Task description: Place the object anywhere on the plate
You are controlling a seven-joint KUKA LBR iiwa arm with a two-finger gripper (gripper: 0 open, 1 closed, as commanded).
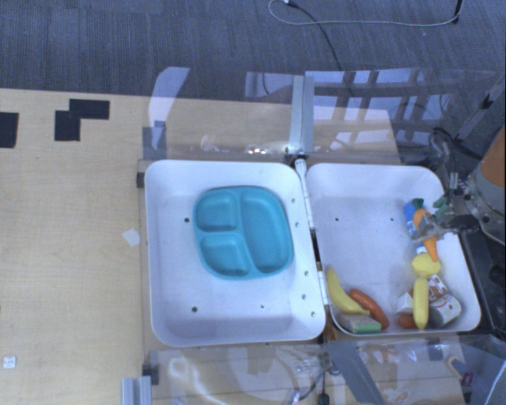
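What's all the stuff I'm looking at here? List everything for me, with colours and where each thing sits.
plate: one, blue, three compartments, in the middle of the left bin, nothing on it
left bin: one, white, shallow
right bin: one, white, shallow, beside the left bin
banana: one, yellow, near front edge of the right bin
sausage: one, orange-red, just right of the banana
green block: one, green, at the front edge below the sausage
toy pile: several small pieces, yellow, orange, blue and white, along the right bin's right side; too jumbled to count
cable: one, white, on the grey floor behind
gripper: one, grey, over the right bin's right edge
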